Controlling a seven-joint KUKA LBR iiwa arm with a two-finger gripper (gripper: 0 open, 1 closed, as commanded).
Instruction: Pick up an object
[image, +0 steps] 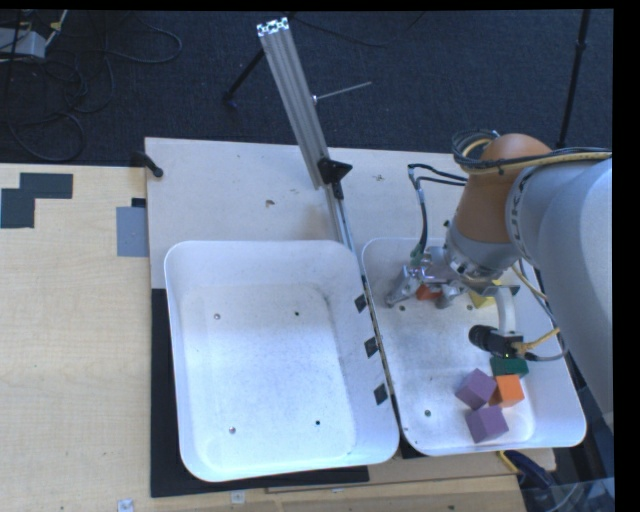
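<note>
Two white bins sit side by side; the right bin (440, 425) holds two purple blocks (482, 405), an orange block (511, 391) and a green one (508, 367). At its far end the gripper (425, 283) hangs low over a small red object (428, 292). Whether it grasps anything, I cannot tell.

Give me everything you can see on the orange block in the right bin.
The orange block is a small cube-like piece, matte, foam-like by its look, lying near the right bin's front right corner. A dark green block sits against its far side and partly covers it. A purple block touches or nearly touches its left side; another purple block lies just in front. The claw is well away.
</note>
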